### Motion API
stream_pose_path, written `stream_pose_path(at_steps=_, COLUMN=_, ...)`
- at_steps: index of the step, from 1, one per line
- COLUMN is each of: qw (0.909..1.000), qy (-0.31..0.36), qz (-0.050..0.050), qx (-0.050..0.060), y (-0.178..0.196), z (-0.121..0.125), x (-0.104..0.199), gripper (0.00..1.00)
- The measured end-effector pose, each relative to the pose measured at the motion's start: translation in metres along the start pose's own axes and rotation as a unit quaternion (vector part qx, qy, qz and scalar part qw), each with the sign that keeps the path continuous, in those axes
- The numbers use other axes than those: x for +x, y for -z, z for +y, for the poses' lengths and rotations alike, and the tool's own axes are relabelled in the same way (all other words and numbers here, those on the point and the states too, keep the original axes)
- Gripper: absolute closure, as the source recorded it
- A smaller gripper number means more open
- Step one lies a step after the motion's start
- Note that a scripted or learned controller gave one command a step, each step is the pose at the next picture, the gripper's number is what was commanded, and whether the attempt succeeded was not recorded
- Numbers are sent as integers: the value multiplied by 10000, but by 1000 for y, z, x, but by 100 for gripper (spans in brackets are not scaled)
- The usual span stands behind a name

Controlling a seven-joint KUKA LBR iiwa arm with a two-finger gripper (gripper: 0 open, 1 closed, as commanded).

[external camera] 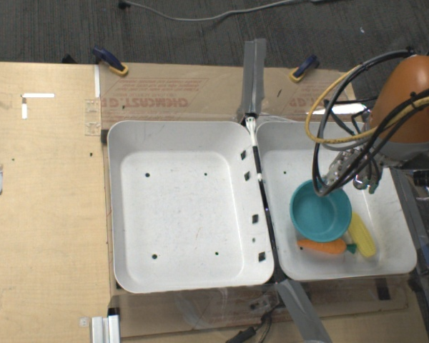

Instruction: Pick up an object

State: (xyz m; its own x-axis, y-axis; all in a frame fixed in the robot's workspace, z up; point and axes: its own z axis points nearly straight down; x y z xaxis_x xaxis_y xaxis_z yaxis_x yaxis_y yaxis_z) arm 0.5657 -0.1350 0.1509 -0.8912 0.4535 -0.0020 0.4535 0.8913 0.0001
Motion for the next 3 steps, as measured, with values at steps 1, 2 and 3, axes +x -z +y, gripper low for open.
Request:
stream_pose_path(at_steps=1, qw=9723, qy=2336, qz=-25, qx=-10, y=-54, z=-15, x=-20, gripper=100)
stream_pose_path(at_steps=2, qw=9094, qy=4152, qz=-222, qx=-9, y=-46, z=26, x=51, gripper=100)
stream_pose_path(at_steps=3, qw=9175, qy=3978, qz=-45, qx=-16, y=-41, z=-36, x=-116, gripper=100)
